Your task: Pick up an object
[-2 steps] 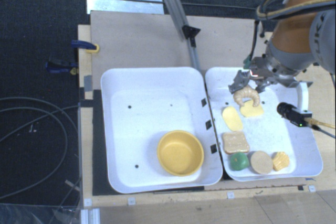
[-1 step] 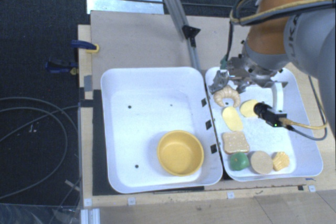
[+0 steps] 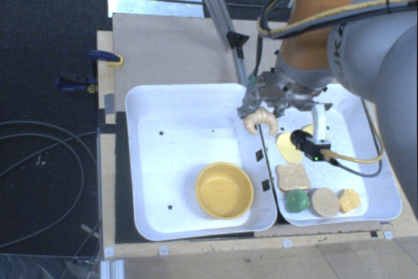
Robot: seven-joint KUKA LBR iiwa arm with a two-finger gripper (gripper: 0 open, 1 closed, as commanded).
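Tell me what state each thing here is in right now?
Gripper: over the wall between the bins, croissant at its tip.
Croissant: at the gripper's tip, above the divider.
Yellow bowl: upright in the left bin.
Toast slice: flat in the right bin.
Green ball: resting beside the toast slice.

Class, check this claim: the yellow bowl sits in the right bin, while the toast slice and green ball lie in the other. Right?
Not quite. The camera view shows the yellow bowl in the left bin; the toast slice and green ball lie in the other, the right bin.
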